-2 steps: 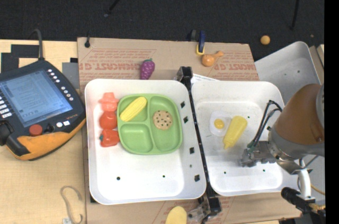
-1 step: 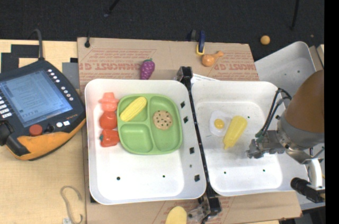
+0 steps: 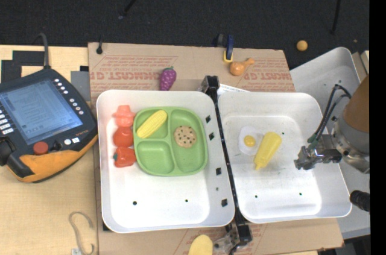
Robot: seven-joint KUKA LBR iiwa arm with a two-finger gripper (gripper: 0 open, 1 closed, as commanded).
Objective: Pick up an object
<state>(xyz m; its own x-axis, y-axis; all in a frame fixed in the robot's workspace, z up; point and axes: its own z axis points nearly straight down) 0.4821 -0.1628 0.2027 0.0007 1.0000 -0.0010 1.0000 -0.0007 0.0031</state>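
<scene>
1. We take the yellow mustard bottle as the likeliest thing to pick up. It lies on its side in the right bin, tilted, its narrow end pointing down and to the left, and it touches or overlaps the fried egg just beside it.

2. We judge it a light, stiff plastic toy — smooth, so perhaps slippery. The sound place to grip looks to be across the broad middle of the body, away from the tapered end and away from the egg.

3. The egg is flat and low; we expect it would be hard to pinch from above.

4. The gripper sits near the right bin's right side, low, a little apart from the bottle. We cannot tell from this view how it is set, and we see nothing held in it.

5. The left bin bears a green divided tray with a corn cob and a cookie in separate compartments. Red and pink toys lie against the tray's left edge.

6. Beyond the bins — a purple grape bunch and an orange pear-like toy on the cardboard, and a teach pendant on the bench to the left.
</scene>
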